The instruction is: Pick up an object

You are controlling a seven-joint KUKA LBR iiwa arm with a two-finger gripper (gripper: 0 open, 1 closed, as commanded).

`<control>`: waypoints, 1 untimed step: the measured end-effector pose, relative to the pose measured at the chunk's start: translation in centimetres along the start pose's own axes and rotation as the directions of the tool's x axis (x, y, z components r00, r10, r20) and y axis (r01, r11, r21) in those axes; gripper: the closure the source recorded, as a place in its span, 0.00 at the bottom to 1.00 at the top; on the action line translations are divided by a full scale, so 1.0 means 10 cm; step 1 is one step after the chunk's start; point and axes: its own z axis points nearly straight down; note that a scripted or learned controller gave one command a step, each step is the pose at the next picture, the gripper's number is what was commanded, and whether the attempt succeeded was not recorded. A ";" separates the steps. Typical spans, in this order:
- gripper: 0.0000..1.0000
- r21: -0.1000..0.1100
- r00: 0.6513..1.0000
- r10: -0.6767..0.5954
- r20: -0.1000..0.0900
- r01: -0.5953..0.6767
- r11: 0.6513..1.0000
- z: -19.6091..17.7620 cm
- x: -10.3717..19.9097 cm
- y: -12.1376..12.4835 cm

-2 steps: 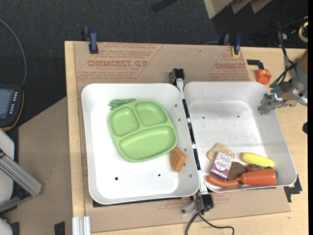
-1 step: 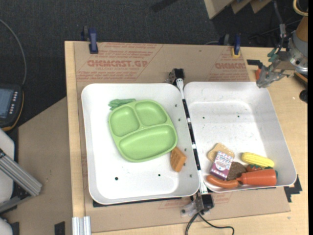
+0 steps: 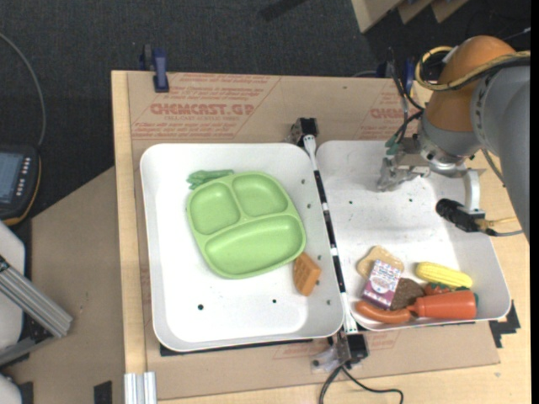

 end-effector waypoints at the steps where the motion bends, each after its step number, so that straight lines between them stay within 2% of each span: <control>1: 1.00 -0.026 1.000 0.008 0.014 -0.008 1.000 -1.06 -0.60 0.15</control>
